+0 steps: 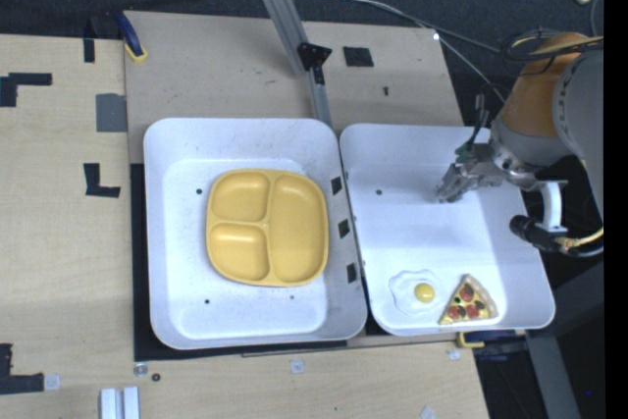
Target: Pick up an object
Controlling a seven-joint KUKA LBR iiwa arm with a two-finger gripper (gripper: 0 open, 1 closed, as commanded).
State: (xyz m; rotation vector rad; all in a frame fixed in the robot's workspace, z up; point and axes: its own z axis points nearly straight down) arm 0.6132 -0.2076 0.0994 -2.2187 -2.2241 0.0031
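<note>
camera view has the gripper (453, 187) low over the right bin (412, 152), well apart from the fried egg (414, 290) and pizza slice (469, 300) at its near edge. nothing is between its fingers; whether they are spread or closed, i cannot tell. picking is not yet done. no readable writing.

Single fixed camera above the bench, looking down at a slant, both white bins (339, 142) fully framed — moderately near, arm (564, 108) entering from right.
</note>
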